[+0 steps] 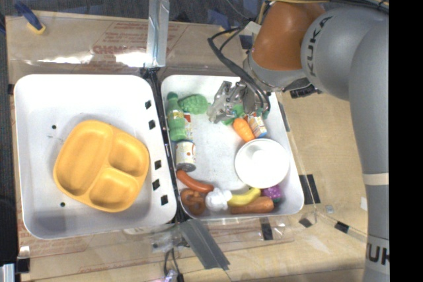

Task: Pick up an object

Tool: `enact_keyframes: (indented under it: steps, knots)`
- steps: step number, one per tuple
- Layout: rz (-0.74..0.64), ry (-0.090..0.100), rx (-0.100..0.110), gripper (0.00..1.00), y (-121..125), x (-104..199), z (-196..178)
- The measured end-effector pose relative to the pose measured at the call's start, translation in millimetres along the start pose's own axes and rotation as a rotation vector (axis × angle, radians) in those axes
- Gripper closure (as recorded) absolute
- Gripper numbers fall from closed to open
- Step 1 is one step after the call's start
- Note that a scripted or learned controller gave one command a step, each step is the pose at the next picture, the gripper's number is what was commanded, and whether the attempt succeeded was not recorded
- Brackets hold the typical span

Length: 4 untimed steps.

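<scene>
A bench covered in brown cardboard carries two shallow white bins touching side by side: the left bin and the right bin; a grey strip lies behind them.

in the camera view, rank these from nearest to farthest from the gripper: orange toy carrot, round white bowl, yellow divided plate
1. Orange toy carrot, right bin, just below the gripper.
2. Round white bowl, lower right of the same bin.
3. Yellow divided plate, far off in the left bin.
</scene>
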<state>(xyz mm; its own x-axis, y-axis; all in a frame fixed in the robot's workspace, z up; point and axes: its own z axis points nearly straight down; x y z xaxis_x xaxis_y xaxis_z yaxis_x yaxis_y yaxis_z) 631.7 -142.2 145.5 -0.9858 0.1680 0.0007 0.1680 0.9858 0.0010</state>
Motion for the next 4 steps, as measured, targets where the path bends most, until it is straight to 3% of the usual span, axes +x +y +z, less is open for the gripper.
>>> enact_keyframes:
  steps: [1,2,3,4]
  knots:
    - [0.296,-0.009,0.001,1.0,-12,-23,-130]
    - [0.155,0.001,0.001,1.0,-22,2,53]
    - [0.154,-0.002,0.001,0.0,-22,1,52]
    - [0.302,-0.004,0.0,0.0,-78,60,52]
